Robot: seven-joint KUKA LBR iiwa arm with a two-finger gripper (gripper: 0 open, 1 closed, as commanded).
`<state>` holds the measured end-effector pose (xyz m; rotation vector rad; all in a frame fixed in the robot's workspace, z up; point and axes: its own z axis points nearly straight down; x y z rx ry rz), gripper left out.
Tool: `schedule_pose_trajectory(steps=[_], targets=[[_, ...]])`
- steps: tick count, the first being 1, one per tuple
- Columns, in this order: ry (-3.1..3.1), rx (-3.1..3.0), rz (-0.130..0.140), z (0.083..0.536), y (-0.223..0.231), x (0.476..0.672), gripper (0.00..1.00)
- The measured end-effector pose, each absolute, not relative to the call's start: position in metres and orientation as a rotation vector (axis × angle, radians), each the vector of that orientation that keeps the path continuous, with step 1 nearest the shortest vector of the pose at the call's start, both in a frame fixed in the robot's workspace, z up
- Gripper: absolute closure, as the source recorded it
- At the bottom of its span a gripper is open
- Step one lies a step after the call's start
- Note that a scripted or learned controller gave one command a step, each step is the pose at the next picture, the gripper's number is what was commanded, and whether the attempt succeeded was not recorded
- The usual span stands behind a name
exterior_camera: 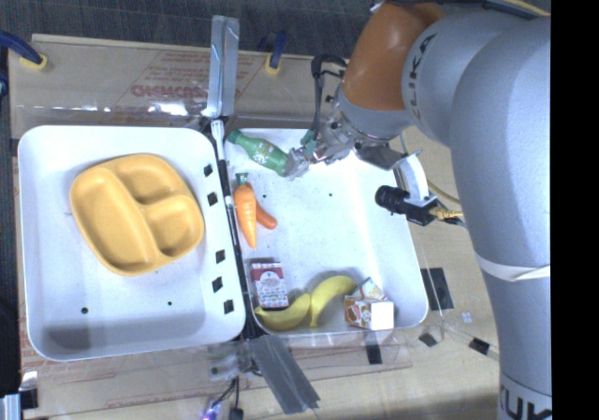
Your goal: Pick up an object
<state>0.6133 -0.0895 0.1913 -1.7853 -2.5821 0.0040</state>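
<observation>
Bottle [259,152] lies at the right bin's [408,259] far-left corner — gripper [301,162] sits at its cap end; jaw state: cannot tell. You appear mid-approach; confirm closure before lifting.

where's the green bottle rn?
The green bottle lies in the right bin, at its far left corner, just beyond the carrot, with the gripper at its right end.

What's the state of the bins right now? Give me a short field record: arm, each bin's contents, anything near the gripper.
arm: reaches in from the right, gripper at the right bin's far left corner
nearest item: green bottle, lying on its side, right beside the gripper
right bin contents: green bottle, carrot, red box, banana, small carton
left bin contents: yellow divided plate
grasp: cannot tell
</observation>
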Motion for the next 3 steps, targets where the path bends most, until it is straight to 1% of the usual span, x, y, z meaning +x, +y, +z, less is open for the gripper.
schedule_pose_trajectory(steps=[1,2,3], targets=[[-2.39,-2.031,0.006,0.211,-0.051,0.597,1.0],[-2.39,-2.03,0.006,0.211,-0.051,0.597,0.0],[-2.507,-1.886,0.004,0.191,-0.05,0.588,0.0]])
